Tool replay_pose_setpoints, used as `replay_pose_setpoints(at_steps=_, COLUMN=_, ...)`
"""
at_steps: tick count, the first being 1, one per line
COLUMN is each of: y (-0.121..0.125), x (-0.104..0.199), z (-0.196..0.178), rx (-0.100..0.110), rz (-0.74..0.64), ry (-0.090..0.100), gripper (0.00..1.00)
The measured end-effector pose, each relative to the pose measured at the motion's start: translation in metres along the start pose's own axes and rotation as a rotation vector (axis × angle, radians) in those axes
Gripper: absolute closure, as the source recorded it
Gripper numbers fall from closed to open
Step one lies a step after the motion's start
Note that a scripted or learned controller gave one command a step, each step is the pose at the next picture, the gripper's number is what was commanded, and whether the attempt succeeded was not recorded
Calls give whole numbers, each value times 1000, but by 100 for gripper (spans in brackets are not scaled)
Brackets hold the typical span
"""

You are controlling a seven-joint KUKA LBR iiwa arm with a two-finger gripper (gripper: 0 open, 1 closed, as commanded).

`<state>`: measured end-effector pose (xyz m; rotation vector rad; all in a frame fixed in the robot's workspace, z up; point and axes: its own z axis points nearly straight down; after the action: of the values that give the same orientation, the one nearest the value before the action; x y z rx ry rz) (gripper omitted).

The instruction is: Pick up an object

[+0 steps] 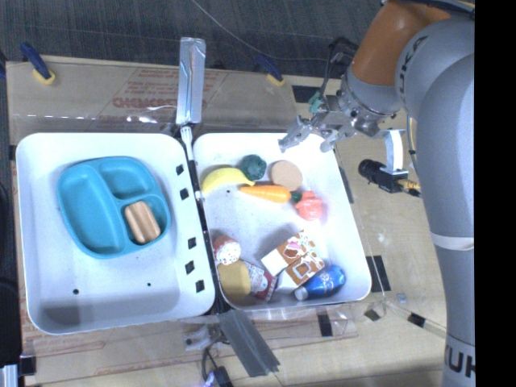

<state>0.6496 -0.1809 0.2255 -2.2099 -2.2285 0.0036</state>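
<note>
Grey arm: cut off at right.
Jaws [310, 135]: apart, empty, above the right bin's [352, 216] far rim.
Carrot [266, 192]: just below the jaws.
Items under the box [295, 258]: half hidden.

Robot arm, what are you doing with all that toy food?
The grey arm's gripper is up over the far rim of the right bin, and nothing is between its fingers. That bin holds toy food: a banana, a carrot, a strawberry and more. The left bin holds a blue plate with a hot dog.
</note>
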Motion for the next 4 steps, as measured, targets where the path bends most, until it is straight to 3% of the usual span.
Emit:
replay_pose_setpoints(at_steps=1, y=-32, x=51, z=100, rx=3, rz=40, ry=1, gripper=0)
replay_pose_setpoints(at_steps=2, y=-31, x=72, z=134, rx=0, rz=-135, ry=1, gripper=0)
replay_pose_setpoints(at_steps=3, y=-70, x=4, z=124, rx=0, rz=-201, ry=-2, gripper=0)
replay_pose_setpoints(at_steps=4, y=-75, x=57, z=-30, rx=-13, rz=-34, ry=-2, gripper=0)
